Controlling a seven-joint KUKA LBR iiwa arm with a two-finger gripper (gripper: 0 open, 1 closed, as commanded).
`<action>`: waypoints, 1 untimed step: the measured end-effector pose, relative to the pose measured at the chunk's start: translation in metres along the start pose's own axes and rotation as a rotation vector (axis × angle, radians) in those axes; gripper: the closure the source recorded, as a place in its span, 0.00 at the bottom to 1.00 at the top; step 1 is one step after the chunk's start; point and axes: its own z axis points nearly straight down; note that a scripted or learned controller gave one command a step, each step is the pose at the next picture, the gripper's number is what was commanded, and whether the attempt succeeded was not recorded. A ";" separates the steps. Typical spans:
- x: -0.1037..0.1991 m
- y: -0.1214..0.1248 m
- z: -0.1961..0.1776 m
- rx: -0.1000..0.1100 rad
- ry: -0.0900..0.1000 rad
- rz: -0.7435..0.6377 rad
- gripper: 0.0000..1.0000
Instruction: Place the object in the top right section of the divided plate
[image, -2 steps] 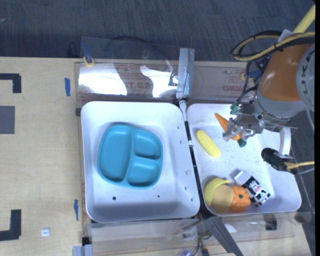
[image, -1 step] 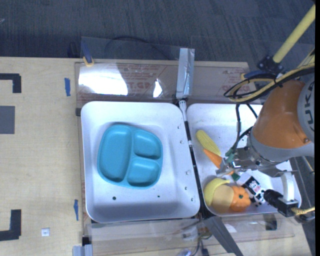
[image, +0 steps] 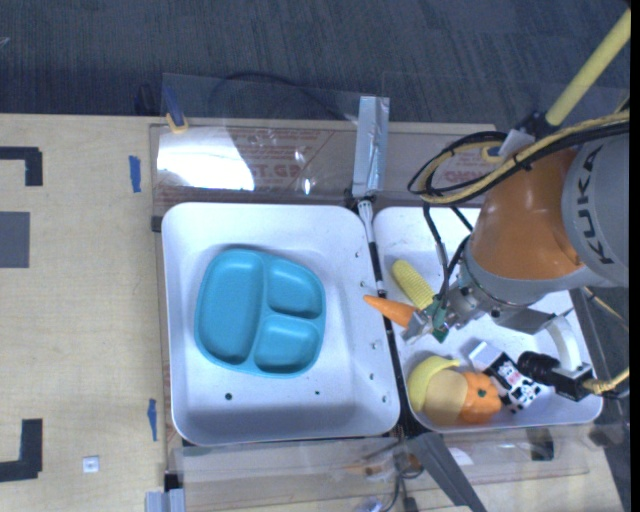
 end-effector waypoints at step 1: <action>-0.019 0.042 -0.001 -0.002 -0.001 -0.311 1.00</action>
